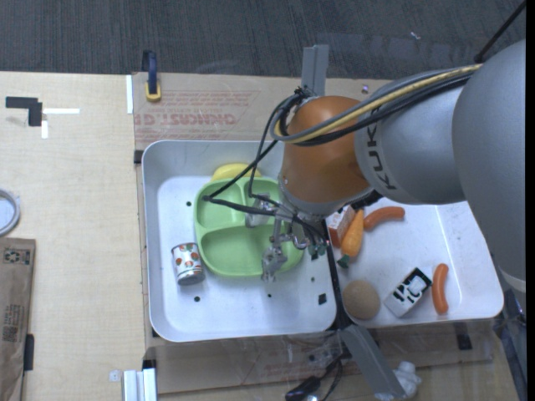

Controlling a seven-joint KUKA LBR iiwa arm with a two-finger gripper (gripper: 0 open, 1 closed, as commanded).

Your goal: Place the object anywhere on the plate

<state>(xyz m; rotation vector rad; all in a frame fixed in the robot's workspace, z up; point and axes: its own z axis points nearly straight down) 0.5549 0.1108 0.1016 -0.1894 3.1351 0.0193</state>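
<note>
The claw [273, 257] hangs right over the near right part of the green plate [219, 241]; whether it grips anything, I cannot tell.

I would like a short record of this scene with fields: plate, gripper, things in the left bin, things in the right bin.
plate: green, divided into compartments, lying in the left bin
gripper: above the plate's right edge; nothing visible between its fingers
left bin: small can just left of the plate; yellow thing at the plate's far edge, partly hidden
right bin: carrot, two sausages, brown ball, black and white box
</note>
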